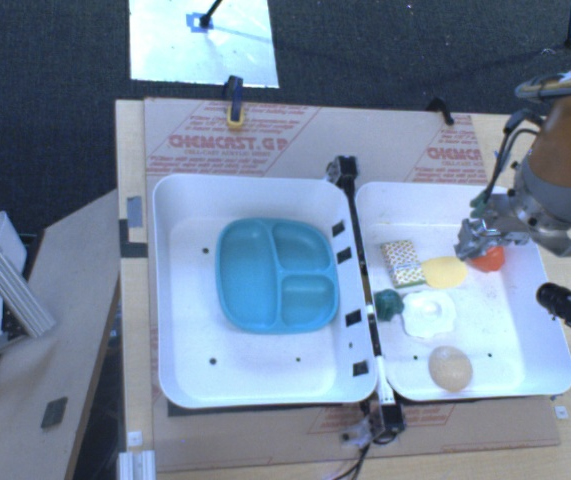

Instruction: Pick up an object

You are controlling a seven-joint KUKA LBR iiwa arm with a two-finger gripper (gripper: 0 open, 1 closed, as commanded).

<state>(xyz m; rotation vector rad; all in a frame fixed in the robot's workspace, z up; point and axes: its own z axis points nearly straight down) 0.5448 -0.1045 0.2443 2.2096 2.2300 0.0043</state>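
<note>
Nearest item: beige egg-shaped object [451,367] lay at the near end of the right bin [525,368], closest to my camera.
Landmark: I placed everything against the yellow lemon-like piece [445,272].
Neighbours: checkered block [402,261] sat just left of the yellow piece; white fried-egg piece [429,313] just nearer than it; dark green lump [389,304] left of that, by the divider.
Target, as I judged it: orange-red round object [488,258] lay just right of the yellow piece, touching or nearly so.
Gripper [473,240]: hung directly over the orange-red object's left edge; I could not tell whether it was released or clenched, and I saw nothing held.
Left bin [180,228]: carried the blue divided tray [275,275], well left of the yellow piece.
Doing it well: I would centre over the orange-red object, away from the yellow piece, descend straight, then close, so the yellow neighbour was not nudged.
Risk: a round toy could roll out of an off-centre pinch.
</note>
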